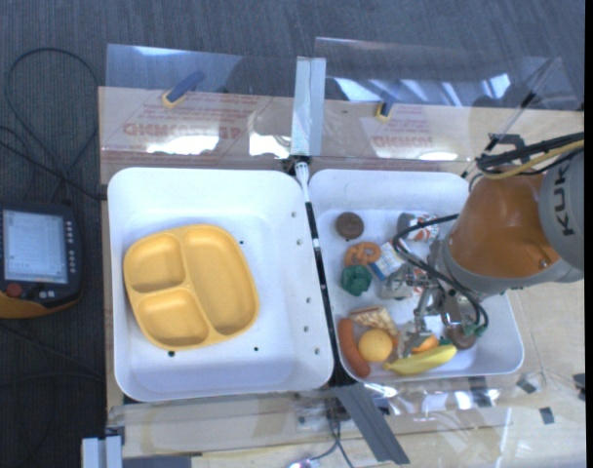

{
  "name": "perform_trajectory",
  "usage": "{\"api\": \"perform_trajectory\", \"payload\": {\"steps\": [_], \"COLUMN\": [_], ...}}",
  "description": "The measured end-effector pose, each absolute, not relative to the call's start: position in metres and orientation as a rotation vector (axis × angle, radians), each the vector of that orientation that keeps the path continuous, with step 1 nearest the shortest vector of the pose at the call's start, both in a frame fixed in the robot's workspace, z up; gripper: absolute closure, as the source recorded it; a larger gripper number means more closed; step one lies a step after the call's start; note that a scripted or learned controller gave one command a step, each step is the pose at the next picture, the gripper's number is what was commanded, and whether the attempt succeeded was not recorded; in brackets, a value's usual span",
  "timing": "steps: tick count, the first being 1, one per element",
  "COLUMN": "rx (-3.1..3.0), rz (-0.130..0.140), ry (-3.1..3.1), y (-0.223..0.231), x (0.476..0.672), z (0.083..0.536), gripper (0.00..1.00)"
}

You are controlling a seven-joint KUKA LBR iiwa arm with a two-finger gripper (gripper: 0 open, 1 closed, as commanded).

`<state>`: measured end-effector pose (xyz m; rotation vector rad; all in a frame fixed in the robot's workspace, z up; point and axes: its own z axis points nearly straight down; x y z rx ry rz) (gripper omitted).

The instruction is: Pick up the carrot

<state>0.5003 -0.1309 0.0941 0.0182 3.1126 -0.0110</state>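
- While the arm [506, 232] reaches in over the right bin [492, 359], the end effector [428, 331] is low among the food at the bin's front edge, just above the banana [425, 361].
- A small orange piece [422, 343] sits right at its tip. I think this is the carrot, touching the banana and near the yellow ball [375, 346], but I am not sure.
- Whether the end effector is wide, narrow or closed on something, I cannot tell; cables and metal parts cover that spot.
- As I judge it, the approach is done and the grasp is under way or about to begin. The carrot lies in the bin, so lifting it is left to do.
- Other things in the right bin: a brown disc [349, 225], an orange pretzel-like piece [362, 253], a green lump [355, 280], a toast-like piece [373, 317] and a red sausage shape [348, 338].
- In the left bin [150, 203] stands a yellow divided plate [189, 286].
- Hard to make out: the orange band hides the wrist, a dark round thing [463, 336] beside the end effector is unclear, and the arm's body covers part of the bin's floor.
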Motion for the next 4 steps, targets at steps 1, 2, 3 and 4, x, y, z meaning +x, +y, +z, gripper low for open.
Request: {"api": "perform_trajectory", "payload": {"steps": [1, 2, 3, 4], "rx": [0.318, 0.541, 0.445, 0.731], "rz": [-0.001, 0.002, 0.000, 0.009], "ry": [3.106, 3.081, 3.087, 3.035], "y": [-0.103, -0.095, -0.113, -0.130], "x": [0.629, 0.534, 0.500, 0.492], "z": [0.091, 0.092, 0.092, 0.092], "gripper": [0.00, 0.00, 0.00, 0.00]}}
